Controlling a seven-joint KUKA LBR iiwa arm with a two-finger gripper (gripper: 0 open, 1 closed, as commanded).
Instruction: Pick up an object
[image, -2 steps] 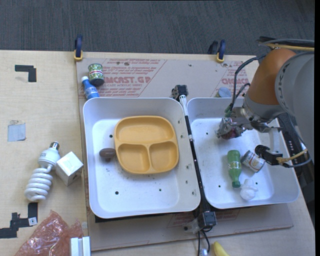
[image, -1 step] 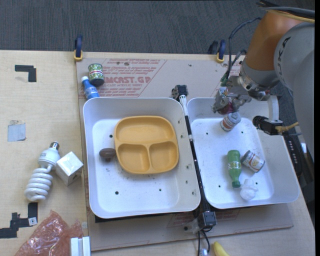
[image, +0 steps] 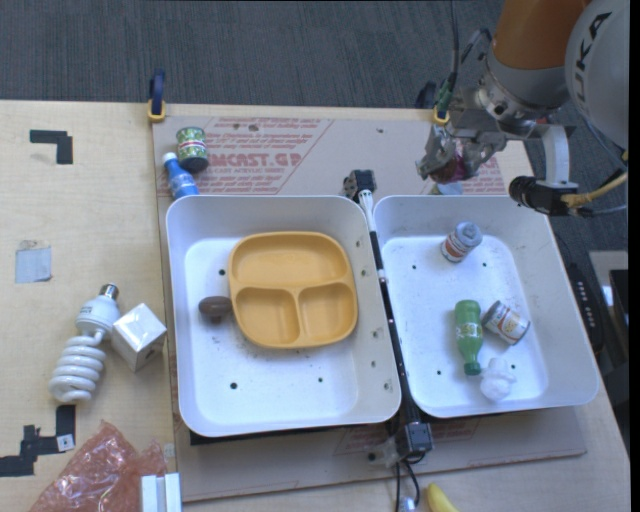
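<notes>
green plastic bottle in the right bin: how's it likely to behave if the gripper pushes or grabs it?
The small green plastic bottle lies on its side on the right white bin's flat floor, so a sideways nudge would probably roll it. It looks light and smooth, so may slip between fingers. A small tin can close alongside could get bumped.

bench (image: 60, 230) — two white bins (image: 190, 300) | bulb (image: 85, 345) | cube (image: 140, 335)
</notes>
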